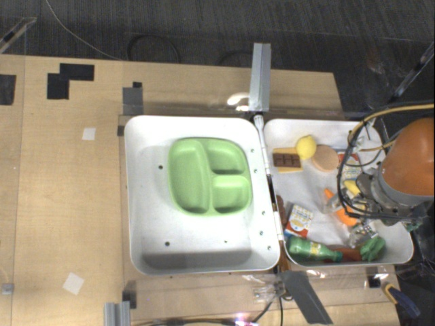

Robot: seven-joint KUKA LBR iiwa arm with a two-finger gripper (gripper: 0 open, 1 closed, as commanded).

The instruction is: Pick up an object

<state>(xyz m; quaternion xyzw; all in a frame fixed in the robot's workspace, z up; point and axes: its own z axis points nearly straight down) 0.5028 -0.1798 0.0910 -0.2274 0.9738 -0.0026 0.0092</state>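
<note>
Green bottle lying flat (long axis left-right), right bin.

Light wood bench on dark carpet.
Black marks at far left; thin cable across the far floor.

Robotics lab: bench, cabled arm.

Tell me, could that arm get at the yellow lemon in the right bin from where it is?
Probably yes. The lemon lies uncovered at the back of the right bin, with nothing stacked on it, and the arm already hangs over that bin.
</note>
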